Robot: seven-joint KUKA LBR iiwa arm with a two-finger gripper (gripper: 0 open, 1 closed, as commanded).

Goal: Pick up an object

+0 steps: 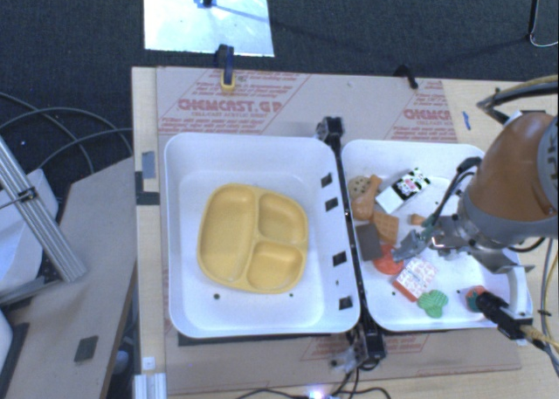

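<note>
at lower right of the frame the jaws of the gripper (412,247) hover low over the crowded right bin (454,323), how wide i cannot tell, holding nothing visible, so closing among the packed toys (416,277) could miss or pinch two.

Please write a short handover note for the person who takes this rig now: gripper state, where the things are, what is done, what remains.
Gripper: low over the right bin, above the pile; open or shut cannot be told, and no item is seen held.
Things: small items lie in the right bin, among them a green piece, a red-and-white block and a black-and-white toy. The yellow tray sits in the left bin.
Done: arm is at the pile.
Left: grasp one item and lift it.
</note>
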